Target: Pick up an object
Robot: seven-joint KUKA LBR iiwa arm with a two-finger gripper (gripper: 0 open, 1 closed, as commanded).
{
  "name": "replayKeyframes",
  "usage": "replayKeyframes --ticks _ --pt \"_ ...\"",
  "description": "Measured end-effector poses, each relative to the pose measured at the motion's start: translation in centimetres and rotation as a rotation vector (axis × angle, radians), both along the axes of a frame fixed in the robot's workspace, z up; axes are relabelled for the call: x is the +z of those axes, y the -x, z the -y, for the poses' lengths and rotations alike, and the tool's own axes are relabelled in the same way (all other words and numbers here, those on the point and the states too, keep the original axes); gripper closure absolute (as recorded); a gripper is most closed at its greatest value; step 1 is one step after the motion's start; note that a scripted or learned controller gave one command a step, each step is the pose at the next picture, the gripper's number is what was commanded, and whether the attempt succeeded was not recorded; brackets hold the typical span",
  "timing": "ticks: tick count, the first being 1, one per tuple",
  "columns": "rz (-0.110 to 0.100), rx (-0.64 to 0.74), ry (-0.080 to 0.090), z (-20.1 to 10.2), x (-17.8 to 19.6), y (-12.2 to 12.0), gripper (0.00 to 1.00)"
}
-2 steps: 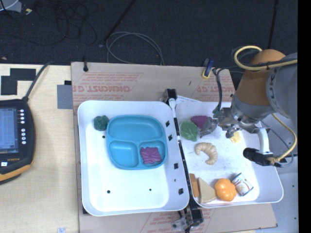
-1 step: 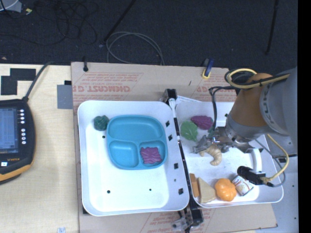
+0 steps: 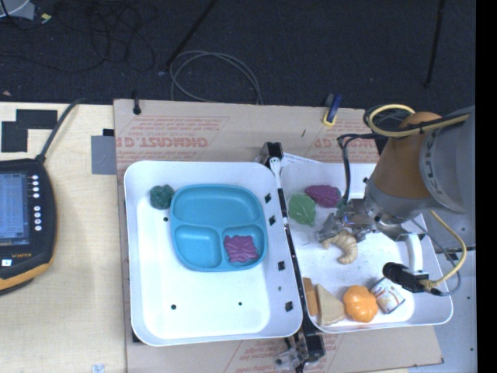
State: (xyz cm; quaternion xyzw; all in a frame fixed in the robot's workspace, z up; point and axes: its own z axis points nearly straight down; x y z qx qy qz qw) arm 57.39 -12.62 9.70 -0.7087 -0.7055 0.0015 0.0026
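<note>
The gripper [image 3: 339, 228] sits low in the right bin [image 3: 435, 311], directly over a tan, curved, croissant-like piece [image 3: 344, 246], probably positioned to take it. Whether the jaws are open or closed I cannot tell. Just beyond the croissant lie a green lump [image 3: 301, 208] and a purple one [image 3: 322, 195]; nearer, an orange [image 3: 359, 303].
</note>
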Motion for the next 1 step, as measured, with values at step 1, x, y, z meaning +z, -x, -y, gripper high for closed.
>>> replayKeyframes --ticks 1 --pt "0.013 0.011 -0.001 -7.14 9.64 -1.76 1.00"
